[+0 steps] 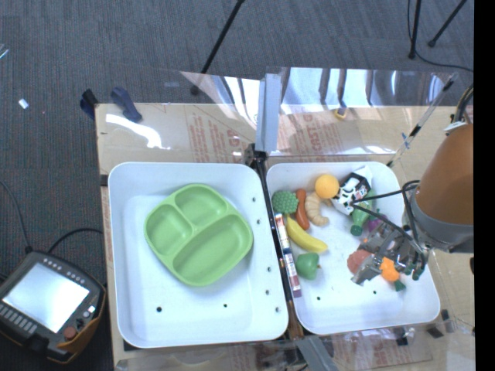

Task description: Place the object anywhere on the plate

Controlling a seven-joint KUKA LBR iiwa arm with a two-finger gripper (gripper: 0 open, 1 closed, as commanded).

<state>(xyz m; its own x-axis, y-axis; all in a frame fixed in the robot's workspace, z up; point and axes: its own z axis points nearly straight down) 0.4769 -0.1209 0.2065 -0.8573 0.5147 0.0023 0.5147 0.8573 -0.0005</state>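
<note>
The green divided plate (pixel 199 234) lies in the left white bin (pixel 131 207) with nothing on it. My gripper (pixel 384 258) is low over the right side of the right bin (pixel 340 315), among a cluster of toy foods. Directly beneath it are a small orange piece (pixel 389 269) and a red piece (pixel 356 260). The gripper body hides whether anything is held.
The right bin also holds a broccoli (pixel 284 201), an orange (pixel 326 185), a banana (pixel 305 238), a green pepper (pixel 308 265), a black-and-white cow toy (pixel 354 190) and purple grapes (pixel 372 225). A divider (pixel 284 246) separates the bins. A tablet (pixel 46 300) sits at lower left.
</note>
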